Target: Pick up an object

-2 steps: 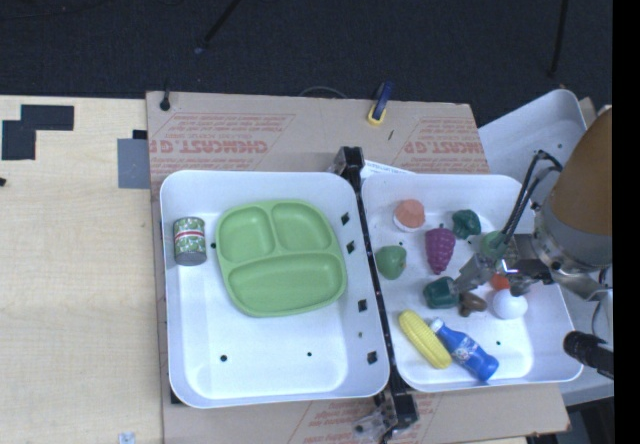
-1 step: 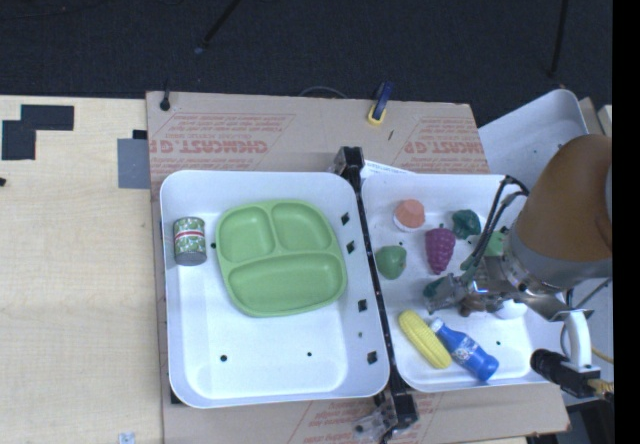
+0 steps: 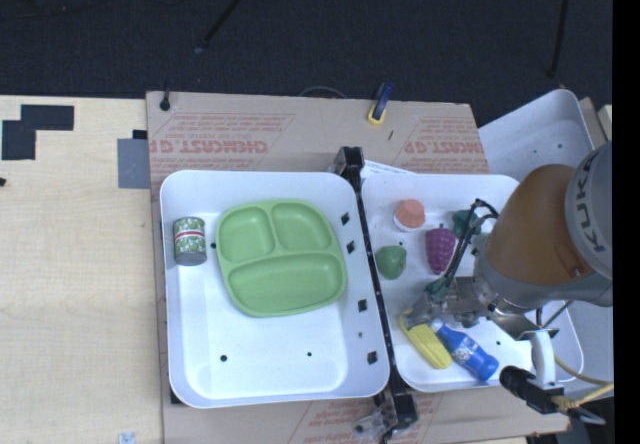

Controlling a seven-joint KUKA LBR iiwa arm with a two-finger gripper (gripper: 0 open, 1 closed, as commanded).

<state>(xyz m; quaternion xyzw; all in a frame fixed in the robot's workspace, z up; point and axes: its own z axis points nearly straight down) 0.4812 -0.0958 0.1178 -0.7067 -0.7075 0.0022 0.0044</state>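
The yellow object (image 3: 428, 345) lay in the right bin (image 3: 385, 317), its long axis slanting, just beside the blue bottle (image 3: 468, 352), directly under the gripper (image 3: 432, 307), whose opening couldn't be judged.

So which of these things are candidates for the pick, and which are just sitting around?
In play, right bin near the gripper:
- yellow object
- blue bottle
- green fruit
- purple grapes
- orange-topped item

Lying about, left bin or bench:
- green divided plate
- small can
- blue-and-yellow clamp on the cardboard

Nothing is visibly held between the fingers.
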